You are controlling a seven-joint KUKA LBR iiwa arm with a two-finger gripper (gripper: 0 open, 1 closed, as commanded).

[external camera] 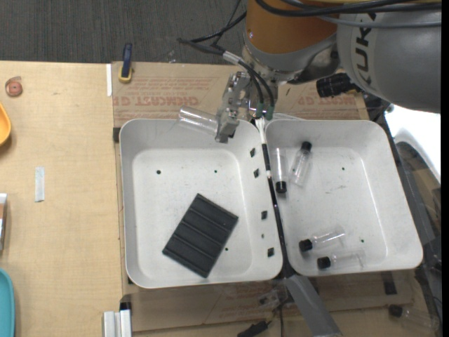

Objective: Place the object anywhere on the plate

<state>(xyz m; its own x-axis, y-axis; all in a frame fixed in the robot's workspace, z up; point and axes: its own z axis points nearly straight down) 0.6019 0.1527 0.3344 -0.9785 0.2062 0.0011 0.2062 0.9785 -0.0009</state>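
The pincer (224, 132) hangs over the back rim of the left bin (140, 209). Its two thin grey metal fingers are closed on one end of a vial (196, 119). The vial is a small clear tube, round and smooth. It sticks out sideways from the fingers, toward the view's left, and it is up off the bin floor.

The plate (201, 234) lies well in front of the pincer, nearer the camera, flat on the floor of the same bin. It is a black rectangle with straight ridges running along it, and it sits turned at a slant. The vial and the plate are well apart.

Both bins are shallow, white and smooth, with rounded corners. Small dark specks dot their floors.

The right bin (372, 188) sits on the other side of the pincer. Four more clear tubes (300, 166) with black caps lie in it. Two of them are close to the pincer, just past the wall where the bins meet, and they lie side by side, a little apart. The other two are far in front of the pincer, near that bin's front rim, and they lie close together.

Brown cardboard (175, 90) with red print lies flat under the bins and shows just behind the pincer.
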